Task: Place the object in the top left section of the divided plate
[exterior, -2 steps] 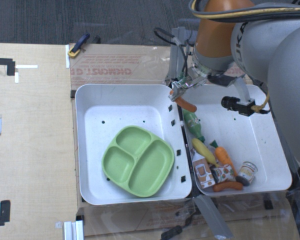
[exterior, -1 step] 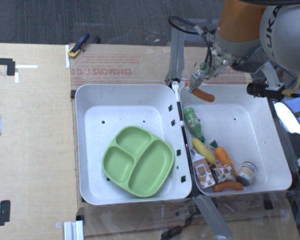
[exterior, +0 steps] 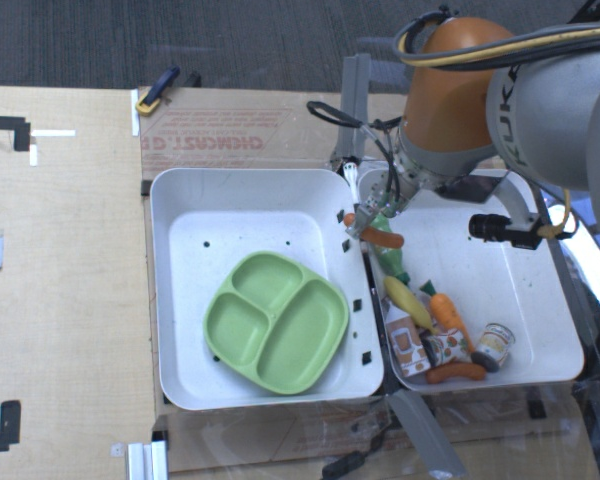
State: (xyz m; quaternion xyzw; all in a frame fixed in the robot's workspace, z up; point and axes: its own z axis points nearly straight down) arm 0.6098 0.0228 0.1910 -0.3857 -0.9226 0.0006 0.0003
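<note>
Transfer stage, as judged: gripper [exterior: 372, 215], fingers closed on the orange sausage-shaped object [exterior: 382, 236] hanging just beneath it over the bin divider; next, carry left and forward to the green divided plate [exterior: 277, 320].

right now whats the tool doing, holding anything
Tool: over the divider between the two bins, just above a toy hot dog; open or closed cannot be told, and no object is clearly held.
</note>
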